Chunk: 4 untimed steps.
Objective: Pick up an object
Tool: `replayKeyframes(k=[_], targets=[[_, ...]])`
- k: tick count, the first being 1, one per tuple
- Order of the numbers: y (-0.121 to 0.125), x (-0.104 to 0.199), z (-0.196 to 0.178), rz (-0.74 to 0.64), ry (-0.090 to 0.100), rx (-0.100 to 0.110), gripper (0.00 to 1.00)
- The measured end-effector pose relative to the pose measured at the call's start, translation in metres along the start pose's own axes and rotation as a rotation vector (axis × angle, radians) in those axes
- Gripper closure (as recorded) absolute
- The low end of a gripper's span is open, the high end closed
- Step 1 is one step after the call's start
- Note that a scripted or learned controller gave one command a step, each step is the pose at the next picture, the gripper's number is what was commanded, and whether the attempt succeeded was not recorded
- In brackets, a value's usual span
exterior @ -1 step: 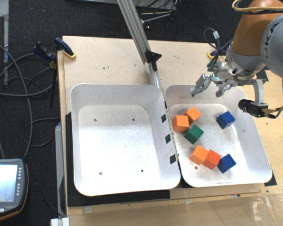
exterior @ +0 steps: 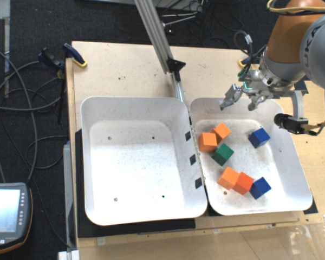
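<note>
Gripper [exterior: 241, 101] hangs over the right bin's [exterior: 295, 161] far edge, fingers spread wide, nothing between them. Just near of it sit two orange blocks [exterior: 215, 136] touching, a green block [exterior: 223, 154] against them. A blue block [exterior: 259, 137] lies to their right. Nearer still, two more orange blocks [exterior: 235, 180] beside another blue one [exterior: 260, 187]. Left bin [exterior: 97, 112] alongside.

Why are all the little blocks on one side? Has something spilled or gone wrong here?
Nothing looks spilled or broken. All seven blocks lie inside the right bin, scattered at odd angles: orange ones, a green one and two blue ones. The gripper hangs open over that bin's far edge, holding nothing.
</note>
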<state>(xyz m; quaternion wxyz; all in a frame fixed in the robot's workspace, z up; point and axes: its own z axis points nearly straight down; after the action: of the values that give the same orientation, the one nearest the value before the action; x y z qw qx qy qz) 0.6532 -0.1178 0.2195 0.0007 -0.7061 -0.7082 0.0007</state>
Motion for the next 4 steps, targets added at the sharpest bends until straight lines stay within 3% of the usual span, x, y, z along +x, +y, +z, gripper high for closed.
replayKeyframes(k=[2,3,4], targets=[[-0.014,0.007,0.111,0.003,0.001,0.004,0.0],[-0.014,0.007,0.125,0.003,0.0,0.0,0.0],[-0.014,0.007,0.114,0.004,0.0,-0.002,1.0]])
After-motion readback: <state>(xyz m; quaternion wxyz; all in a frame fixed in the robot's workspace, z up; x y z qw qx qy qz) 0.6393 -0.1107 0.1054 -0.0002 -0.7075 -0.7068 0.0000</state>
